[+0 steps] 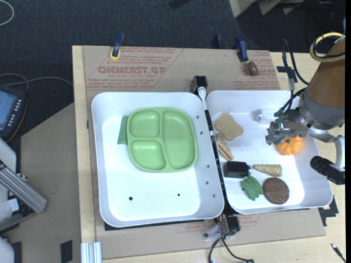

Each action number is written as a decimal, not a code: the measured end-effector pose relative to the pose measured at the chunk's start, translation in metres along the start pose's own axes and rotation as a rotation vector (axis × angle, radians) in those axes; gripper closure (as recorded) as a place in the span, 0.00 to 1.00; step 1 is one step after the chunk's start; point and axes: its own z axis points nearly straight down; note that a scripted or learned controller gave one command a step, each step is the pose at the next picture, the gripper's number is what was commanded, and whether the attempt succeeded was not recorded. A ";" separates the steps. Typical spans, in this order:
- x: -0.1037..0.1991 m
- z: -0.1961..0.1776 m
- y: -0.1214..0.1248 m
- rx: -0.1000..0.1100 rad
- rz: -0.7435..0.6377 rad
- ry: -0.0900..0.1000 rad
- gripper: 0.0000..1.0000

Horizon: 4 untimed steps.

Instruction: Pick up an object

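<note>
- Now the grey two-finger gripper [281, 131] hangs low in the right white bin [241, 102], right over the small orange pumpkin-shaped toy [291, 145].
- Whether it is spread or closed cannot be told from this angle; nothing shows between its tips.
- Step in hand, by the look of it: the approach to a grasp.
- Next move calls for settling squarely around the orange toy, clear of the cone-shaped tan piece [267, 170] nearby.

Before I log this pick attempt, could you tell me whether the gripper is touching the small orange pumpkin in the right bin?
Cannot tell. In the camera view the gripper overlaps the orange pumpkin from above, so neither contact nor a gap shows plainly.
</note>
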 end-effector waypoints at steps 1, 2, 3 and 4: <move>0.000 -0.026 0.001 0.001 0.000 0.000 1.00; 0.033 -0.029 0.032 0.002 -0.004 0.001 1.00; 0.083 -0.019 0.068 0.003 -0.006 0.003 1.00; 0.122 -0.032 0.098 0.001 -0.004 0.002 1.00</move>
